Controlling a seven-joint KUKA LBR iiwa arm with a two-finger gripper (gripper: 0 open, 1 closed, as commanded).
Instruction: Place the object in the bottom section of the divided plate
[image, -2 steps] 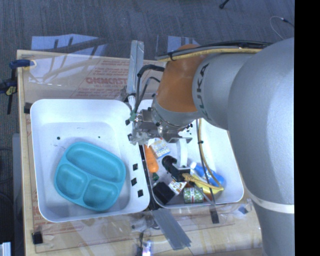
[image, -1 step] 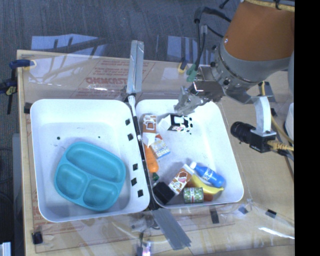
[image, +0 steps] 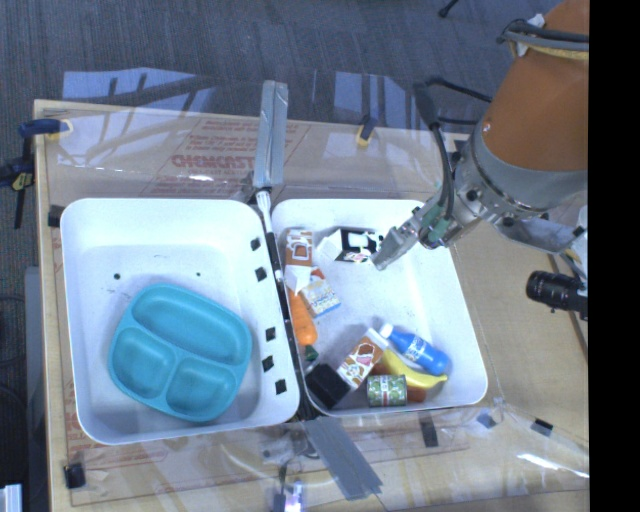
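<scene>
We take the task's object to be one of the small items in the right bin (image: 462, 300), though the task does not say which; the nearest to the gripper (image: 385, 255) is a small black-and-white packet (image: 352, 243) lying near the bin's upper wall, just left of the tool's tip. It looks flat and light, probably thin card or foil, so we judge it would slide or tip easily and is best taken across its short edges rather than pressed from above. The gripper sits low over the upper middle of the right bin, at the end of the grey arm (image: 520, 170) entering from the upper right of the frame; we see nothing between its tips, and we cannot tell how far apart they stand. Below it lie a small carton (image: 320, 297), an orange carrot-like piece (image: 302, 320) along the bin's left wall, and, in the lower part, a blue bottle (image: 418, 350), a green can (image: 386, 390), a yellow banana (image: 415, 378) and a black block (image: 326, 384), packed close together. The divided plate (image: 180, 350), turquoise, rests in the lower left of the left bin (image: 90, 240), its compartments bare; the section nearest the bottom of the frame is our target, well apart from the gripper.
</scene>
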